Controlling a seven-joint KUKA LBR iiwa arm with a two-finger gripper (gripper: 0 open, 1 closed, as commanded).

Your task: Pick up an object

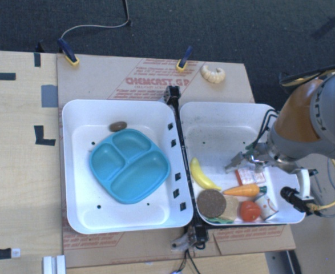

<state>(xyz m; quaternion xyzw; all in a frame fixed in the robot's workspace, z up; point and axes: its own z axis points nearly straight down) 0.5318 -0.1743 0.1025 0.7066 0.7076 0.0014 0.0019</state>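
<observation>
The arm (pixel 304 121), grey with an orange band, is reaching in from the right and hanging over the right bin (pixel 224 112), its metal hand (pixel 242 160) sitting low near the cluster of toy food; how far the hand is spread I cannot tell, and nothing is showing between its tips. Just below the hand a small red-and-white carton (pixel 250 177) is lying flat, its printed face glossy, and touching its lower edge an orange carrot (pixel 242 191) is lying crosswise, smooth and tapered to the left. To the left, a yellow banana (pixel 201 176) is curving along the bin floor, looking plastic and shiny. In front of it a round brown disc (pixel 211 202) with a speckled, rough-looking top is resting on a pale slice (pixel 230 209), and beside these a red tomato (pixel 249 211) is sitting, round and glossy. The left bin (pixel 76 170) is holding a blue divided plate (pixel 130 165) with three shallow compartments, matte and rounded at the corners, and a small brown oval piece (pixel 118 126) just behind it. Both bins are resting on a cardboard sheet (pixel 127 79) on the bench, where a pale ridged shell-like piece (pixel 213 73) is lying behind the right bin.
</observation>
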